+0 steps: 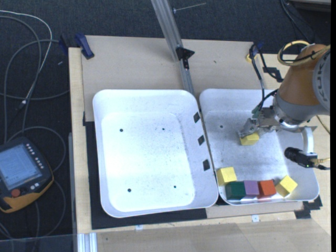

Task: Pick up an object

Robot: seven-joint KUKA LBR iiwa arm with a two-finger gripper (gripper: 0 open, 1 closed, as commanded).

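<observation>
While pinched in the claw (252, 132), small yellow block (249, 138), tilted, above right bin (273, 156).

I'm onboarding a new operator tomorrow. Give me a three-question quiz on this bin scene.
1. True or false: the end effector is over the right bin.
2. Which block sits right at the end effector? A) yellow block B) green block C) purple block
3. Fill in: between the purple block and the corner yellow block is the ___ block.

Key: 1 true; 2 A; 3 orange.
</observation>
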